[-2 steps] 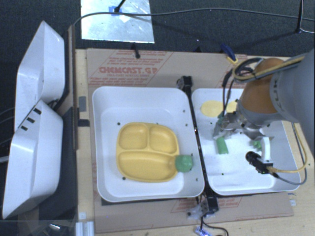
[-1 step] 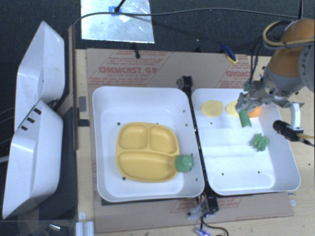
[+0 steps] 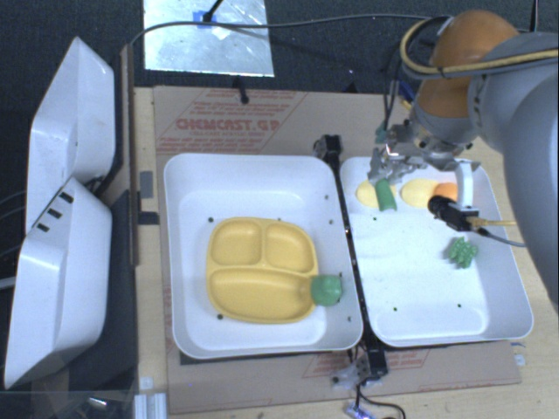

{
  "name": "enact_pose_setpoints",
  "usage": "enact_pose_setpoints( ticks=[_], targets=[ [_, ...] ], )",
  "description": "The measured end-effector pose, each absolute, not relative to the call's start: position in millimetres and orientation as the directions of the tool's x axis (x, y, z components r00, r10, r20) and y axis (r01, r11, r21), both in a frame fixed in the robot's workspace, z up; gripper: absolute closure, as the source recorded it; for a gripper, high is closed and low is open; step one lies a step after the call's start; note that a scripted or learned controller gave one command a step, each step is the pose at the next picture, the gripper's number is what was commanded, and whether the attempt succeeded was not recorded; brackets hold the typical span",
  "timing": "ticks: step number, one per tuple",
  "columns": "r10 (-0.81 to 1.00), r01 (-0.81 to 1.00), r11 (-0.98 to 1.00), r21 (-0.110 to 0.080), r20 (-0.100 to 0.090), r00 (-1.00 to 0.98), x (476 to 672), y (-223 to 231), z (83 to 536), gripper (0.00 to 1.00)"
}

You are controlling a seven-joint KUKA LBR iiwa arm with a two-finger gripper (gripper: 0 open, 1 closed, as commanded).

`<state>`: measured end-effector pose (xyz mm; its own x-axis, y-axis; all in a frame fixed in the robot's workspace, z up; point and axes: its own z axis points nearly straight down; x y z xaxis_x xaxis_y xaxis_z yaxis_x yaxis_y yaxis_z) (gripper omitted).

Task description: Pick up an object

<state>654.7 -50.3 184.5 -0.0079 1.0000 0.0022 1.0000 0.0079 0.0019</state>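
My gripper (image 3: 384,169) hangs over the far left corner of the right bin (image 3: 437,312). Just in front of it a small green stick (image 3: 386,195) lies partly over a pale yellow piece (image 3: 366,194). To their right rest a yellow lemon-like object (image 3: 419,191) and an orange object (image 3: 445,189), the latter half hidden by a white bracket on the arm. A green leafy toy (image 3: 461,251) sits near the bin's right wall. In the left bin (image 3: 253,168) a yellow divided plate (image 3: 259,269) lies with a green round object (image 3: 327,290) at its right edge.
A black cylinder with a cable (image 3: 447,210) sticks out from the arm above the right bin. The black divider (image 3: 344,225) runs between the bins. White housings (image 3: 61,208) stand at the bench's left. A shiny sheet (image 3: 208,24) lies behind the bins.
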Motion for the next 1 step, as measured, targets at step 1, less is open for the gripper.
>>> enact_pose_setpoints(
  ticks=[1],
  targets=[
    [1.000, 1.000, 0.006, 0.001, 0.001, -0.006, 647.5, 18.0, 186.1, 1.00]
  ],
)
